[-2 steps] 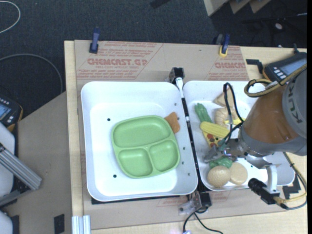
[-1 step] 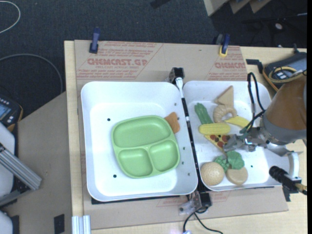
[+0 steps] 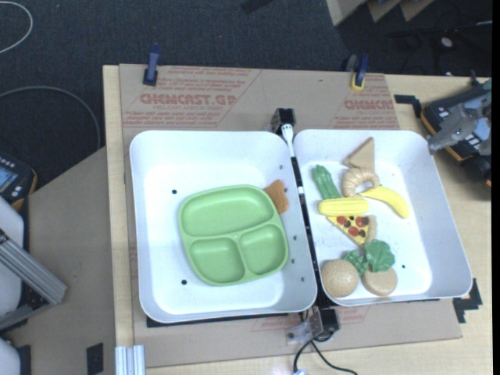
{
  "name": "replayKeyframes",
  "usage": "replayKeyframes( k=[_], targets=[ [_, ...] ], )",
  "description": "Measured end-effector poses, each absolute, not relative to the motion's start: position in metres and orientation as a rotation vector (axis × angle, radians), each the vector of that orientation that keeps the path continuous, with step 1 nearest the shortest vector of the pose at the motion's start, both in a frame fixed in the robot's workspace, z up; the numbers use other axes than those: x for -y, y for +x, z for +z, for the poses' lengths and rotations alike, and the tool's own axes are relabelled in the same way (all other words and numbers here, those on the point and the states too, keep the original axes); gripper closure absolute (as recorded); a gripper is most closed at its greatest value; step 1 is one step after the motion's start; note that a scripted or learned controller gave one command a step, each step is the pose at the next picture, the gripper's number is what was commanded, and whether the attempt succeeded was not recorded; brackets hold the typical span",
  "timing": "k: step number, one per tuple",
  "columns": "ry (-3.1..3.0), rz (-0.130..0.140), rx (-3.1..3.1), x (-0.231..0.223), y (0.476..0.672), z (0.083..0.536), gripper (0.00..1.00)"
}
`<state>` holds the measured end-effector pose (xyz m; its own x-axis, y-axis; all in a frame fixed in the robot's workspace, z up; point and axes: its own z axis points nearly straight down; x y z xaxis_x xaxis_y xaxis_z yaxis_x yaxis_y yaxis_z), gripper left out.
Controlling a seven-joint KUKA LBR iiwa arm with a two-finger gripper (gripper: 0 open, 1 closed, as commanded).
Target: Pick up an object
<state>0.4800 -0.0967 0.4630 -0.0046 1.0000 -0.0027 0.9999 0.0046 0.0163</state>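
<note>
Camera view is showing the gripper (image 3: 457,130) sitting at the far right edge of the desk (image 3: 234,92), just outside the right bin (image 3: 445,225); whether it is open or closed, and whether it is gripping anything, I cannot tell. Every pickable thing is lying to its left and nearer the camera. The closest is the banana (image 3: 391,200), stretching from far left to near right, so a grasp would probably be crossing that line. Crowding round it in the right bin are a corn cob (image 3: 342,206), a pizza slice (image 3: 353,225), a green pepper (image 3: 326,182), a pretzel-like piece (image 3: 359,180), a tan wedge (image 3: 362,153), some leafy greens (image 3: 375,256) and two round tan pieces (image 3: 341,277). The left bin (image 3: 156,178) is holding a green divided plate (image 3: 233,233), with a small orange piece (image 3: 276,195) touching the plate's far right corner
</note>
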Motion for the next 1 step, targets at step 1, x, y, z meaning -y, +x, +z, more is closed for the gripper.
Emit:
replayKeyframes(
  k=[1],
  targets=[
    [2.216, 0.004, -2.218, 0.0979, 0.4803, 0.466, 1.0]
  ],
)
